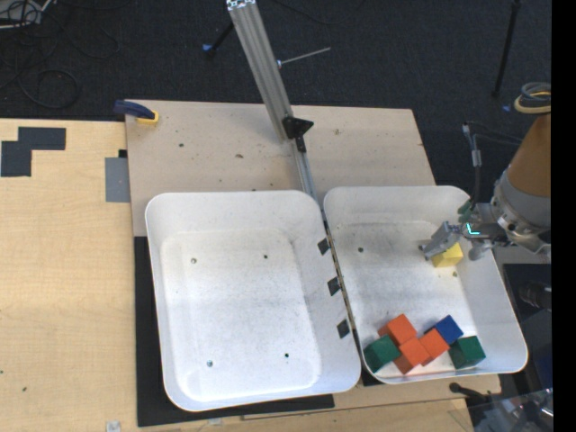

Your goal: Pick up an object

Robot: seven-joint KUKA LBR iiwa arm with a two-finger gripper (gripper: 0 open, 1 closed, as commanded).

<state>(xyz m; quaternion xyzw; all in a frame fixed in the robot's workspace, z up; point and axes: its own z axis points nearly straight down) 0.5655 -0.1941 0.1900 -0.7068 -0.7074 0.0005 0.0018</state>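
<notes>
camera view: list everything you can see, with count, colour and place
bins: 2, white, side by side on the bench
blocks: about 6, orange, green and blue, clustered in the right bin's near corner
yellow block: 1, yellow, right bin's far right side, at the claw
aluminium bar: 1, silver, slanting up behind the bins
clamp: 1, blue and yellow, bench's far left corner
claw: 1, grey, over the yellow block
arm: 1, grey with orange band, at right

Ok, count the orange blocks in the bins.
2, both in the right bin near its front edge: one orange block at the cluster's top left, the other just right and nearer. More may be hidden underneath.
</notes>
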